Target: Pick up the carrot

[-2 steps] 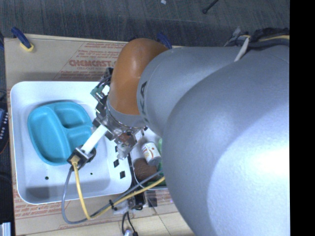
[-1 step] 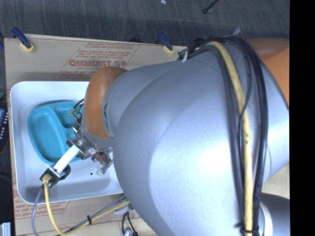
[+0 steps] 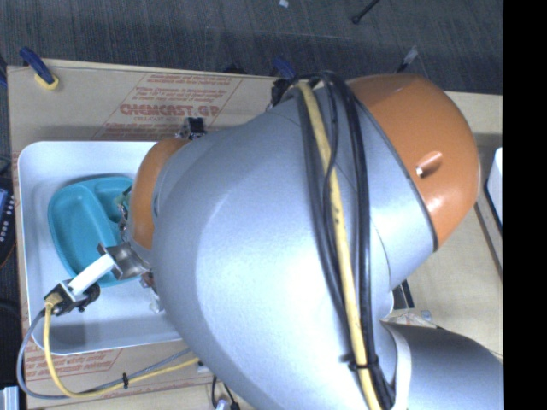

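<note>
— Where's the carrot? I can't find it from here.

— Nor can I. The arm [image 3: 299, 246] bulks across the middle and right of the frame, bent over the left bin [image 3: 30, 229], and if the carrot is in there it's under that grey body.

— Has it grabbed anything?

— Can't tell. The wrist end dips out of sight at the lower left, so whether the jaws are apart or together is hidden. My guess is it's reaching down into the bin, not lifting yet.

— What else is in there?

— A blue dish [image 3: 81, 220] at the left of the frame, lying on the bin floor, close by the wrist. A yellow cable [image 3: 77, 378] loops past the bin's lower edge.

— So next?

— It must close on the carrot alone, and the dish sits near enough to be nudged or caught instead.
</note>
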Action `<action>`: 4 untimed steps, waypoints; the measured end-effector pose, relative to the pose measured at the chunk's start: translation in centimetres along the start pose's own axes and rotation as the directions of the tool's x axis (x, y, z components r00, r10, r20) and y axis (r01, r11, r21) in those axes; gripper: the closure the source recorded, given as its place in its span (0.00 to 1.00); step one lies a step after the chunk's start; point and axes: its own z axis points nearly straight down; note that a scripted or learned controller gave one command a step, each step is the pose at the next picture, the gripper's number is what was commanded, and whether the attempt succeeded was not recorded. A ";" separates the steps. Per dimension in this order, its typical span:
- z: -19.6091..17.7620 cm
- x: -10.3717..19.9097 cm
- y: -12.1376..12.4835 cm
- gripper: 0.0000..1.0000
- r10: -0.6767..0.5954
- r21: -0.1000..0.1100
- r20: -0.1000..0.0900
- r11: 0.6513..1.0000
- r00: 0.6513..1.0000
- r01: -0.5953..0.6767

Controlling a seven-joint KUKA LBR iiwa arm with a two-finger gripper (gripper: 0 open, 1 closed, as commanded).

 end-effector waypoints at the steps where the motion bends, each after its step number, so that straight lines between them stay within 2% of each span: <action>1: 1.2 5.2 2.6 0.00 0.049 0.004 0.038 0.999 0.998 -0.049; 2: -16.6 0.8 2.7 0.00 0.070 0.004 0.021 0.998 0.997 -0.070; 3: -2.9 -3.4 4.3 0.00 -0.067 0.012 0.036 0.998 0.997 0.066; 4: 1.2 1.6 7.2 0.00 0.030 0.011 0.026 0.999 0.999 -0.030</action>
